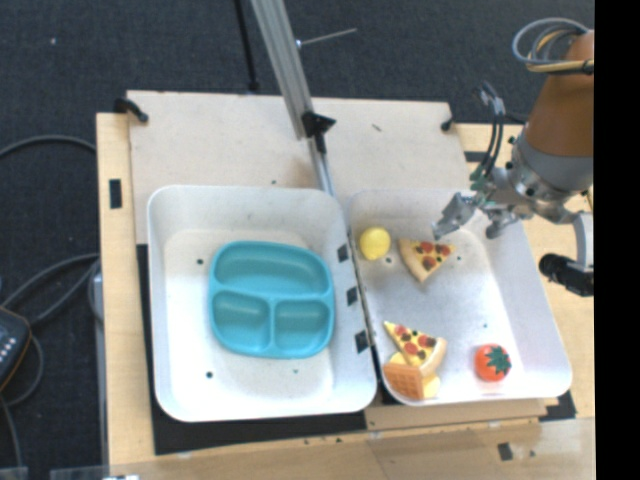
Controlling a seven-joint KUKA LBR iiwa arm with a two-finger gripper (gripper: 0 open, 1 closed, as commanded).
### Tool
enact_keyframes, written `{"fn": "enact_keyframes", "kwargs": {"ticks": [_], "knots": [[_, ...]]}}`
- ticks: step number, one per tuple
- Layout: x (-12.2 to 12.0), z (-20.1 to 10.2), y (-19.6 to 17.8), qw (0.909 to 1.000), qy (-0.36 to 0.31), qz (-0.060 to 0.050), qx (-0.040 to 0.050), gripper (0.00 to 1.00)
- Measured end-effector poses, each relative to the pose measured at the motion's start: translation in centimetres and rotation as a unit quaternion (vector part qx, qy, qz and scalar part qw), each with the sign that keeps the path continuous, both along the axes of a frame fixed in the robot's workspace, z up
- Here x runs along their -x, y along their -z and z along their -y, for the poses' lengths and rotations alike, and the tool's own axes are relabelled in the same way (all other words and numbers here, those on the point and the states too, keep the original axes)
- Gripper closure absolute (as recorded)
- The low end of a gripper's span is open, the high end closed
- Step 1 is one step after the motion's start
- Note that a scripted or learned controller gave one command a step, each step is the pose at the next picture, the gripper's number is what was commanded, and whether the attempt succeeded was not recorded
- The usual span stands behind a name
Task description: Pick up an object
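Note:
The right bin [520,288] holds a yellow ball [375,243], a pizza slice [424,259] beside it, a second pizza slice [415,345] above a waffle piece [412,380] at the front, and a red tomato [492,362] at the front right. My gripper [472,220] hangs over the bin's far right part, just right of and above the upper pizza slice. Its two grey fingers [448,218] are spread apart with nothing between them.
The left bin [180,268] holds a teal divided tray [271,298]. A slanted metal pole [285,58] rises from the back between the bins. The arm's orange band [560,108] stands at the right edge. Cables lie on the dark floor at left.

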State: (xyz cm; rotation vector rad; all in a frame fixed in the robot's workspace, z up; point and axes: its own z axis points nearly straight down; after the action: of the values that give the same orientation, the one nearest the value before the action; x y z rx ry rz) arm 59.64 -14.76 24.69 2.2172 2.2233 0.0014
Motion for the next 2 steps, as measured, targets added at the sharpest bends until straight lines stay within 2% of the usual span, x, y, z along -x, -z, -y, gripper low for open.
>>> {"fn": "enact_keyframes", "kwargs": {"ticks": [1, 2], "knots": [[0.0, 0.0, 0.0, 1.0000, 0.000, 0.000, -0.0001, 0.00], [0.7, -0.6, 5.0, 1.0000, 0.002, -0.003, 0.0002, 0.00]]}}
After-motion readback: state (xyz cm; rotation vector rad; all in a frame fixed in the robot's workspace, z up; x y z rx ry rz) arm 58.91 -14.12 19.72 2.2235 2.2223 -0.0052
